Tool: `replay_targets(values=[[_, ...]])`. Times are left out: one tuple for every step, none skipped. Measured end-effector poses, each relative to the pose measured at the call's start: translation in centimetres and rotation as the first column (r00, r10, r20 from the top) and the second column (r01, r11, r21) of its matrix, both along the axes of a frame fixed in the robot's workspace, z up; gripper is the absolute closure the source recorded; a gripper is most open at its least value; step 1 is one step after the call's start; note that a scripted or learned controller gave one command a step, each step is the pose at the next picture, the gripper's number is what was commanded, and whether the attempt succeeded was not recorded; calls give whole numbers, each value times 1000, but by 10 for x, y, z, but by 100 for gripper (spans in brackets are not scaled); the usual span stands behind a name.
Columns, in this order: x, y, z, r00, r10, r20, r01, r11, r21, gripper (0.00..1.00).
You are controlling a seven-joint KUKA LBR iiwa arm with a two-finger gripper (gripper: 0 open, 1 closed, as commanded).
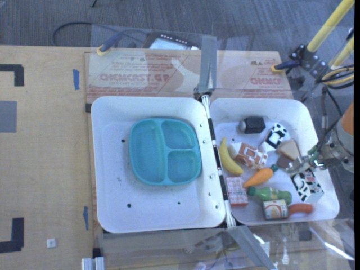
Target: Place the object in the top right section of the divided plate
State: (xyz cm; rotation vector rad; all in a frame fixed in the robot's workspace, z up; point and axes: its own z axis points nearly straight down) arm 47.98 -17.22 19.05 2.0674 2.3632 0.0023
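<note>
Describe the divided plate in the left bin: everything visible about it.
The divided plate is turquoise, looks like smooth plastic, and is a rounded square with a raised rim. Ridges split it into three sections: one tall section along its left side and two smaller ones stacked on the right. It lies flat, right side up, near the middle of the left bin, resting on the bin's white floor. Nothing lies in its sections, and nothing else touches it.

Matt teal plastic plate point(165, 151), glossy white bins point(107, 151)

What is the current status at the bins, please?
Gripper low over right bin, among toys. Divided plate in left bin, sections bare. Carrot, banana nearby.
</note>
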Motion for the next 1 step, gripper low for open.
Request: replay_targets(values=[[49,71,-35,994,105,-1,-105,994,-1,100]])
